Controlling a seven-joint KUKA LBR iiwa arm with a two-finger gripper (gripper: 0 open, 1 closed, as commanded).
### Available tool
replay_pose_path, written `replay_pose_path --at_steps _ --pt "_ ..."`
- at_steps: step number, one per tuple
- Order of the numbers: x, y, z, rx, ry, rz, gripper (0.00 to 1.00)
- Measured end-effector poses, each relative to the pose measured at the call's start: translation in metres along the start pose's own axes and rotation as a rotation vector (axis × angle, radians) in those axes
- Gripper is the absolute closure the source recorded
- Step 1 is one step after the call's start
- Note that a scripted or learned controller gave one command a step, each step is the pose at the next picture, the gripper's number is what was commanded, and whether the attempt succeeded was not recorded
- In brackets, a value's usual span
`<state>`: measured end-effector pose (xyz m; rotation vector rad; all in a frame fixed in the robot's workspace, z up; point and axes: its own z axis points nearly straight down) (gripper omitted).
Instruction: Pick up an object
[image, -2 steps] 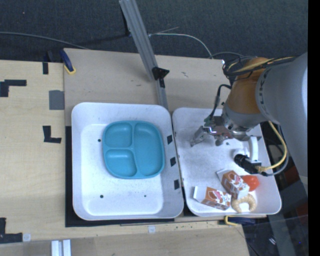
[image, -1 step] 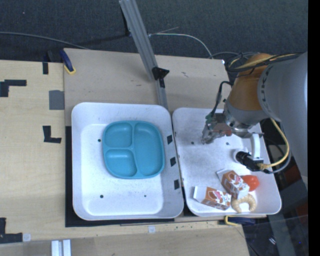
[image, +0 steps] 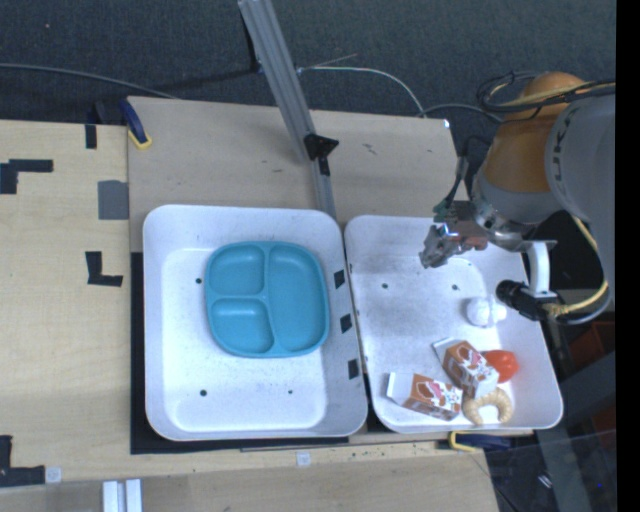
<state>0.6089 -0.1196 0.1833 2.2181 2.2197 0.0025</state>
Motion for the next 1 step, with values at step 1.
replay_pose_path --at_steps 1 --pt "-0.0079 -0.0029 -0.0475 0.000 0.000 0.000 1.00"
